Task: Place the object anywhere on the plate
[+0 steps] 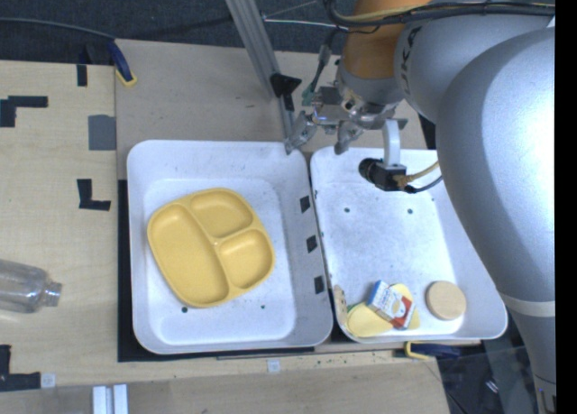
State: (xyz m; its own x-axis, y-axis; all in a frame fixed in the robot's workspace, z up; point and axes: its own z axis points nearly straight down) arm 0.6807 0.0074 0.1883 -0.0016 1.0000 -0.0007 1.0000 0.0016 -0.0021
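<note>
On the bench sit two shallow white bins side by side. The left bin (144,223) holds one thing, a yellow plate (210,245) with three compartments, lying flat and bare. The right bin (469,259) holds three small things, all gathered at its near edge: a yellow piece (363,321) in the near-left corner, a small carton (390,301) with red and blue print resting on and just beside that yellow piece, and a round tan disc (445,300) a little to the right of them, apart from the carton. None of the three lies on the plate; they are well apart from it, across the wall between the bins.

The gripper (323,131) hangs at the far end of the bins, over the seam where the two meet, its fingers spread apart with nothing between them. Off to the left, outside the bins, one clear plastic bottle (25,285) lies on its side on the bench.
</note>
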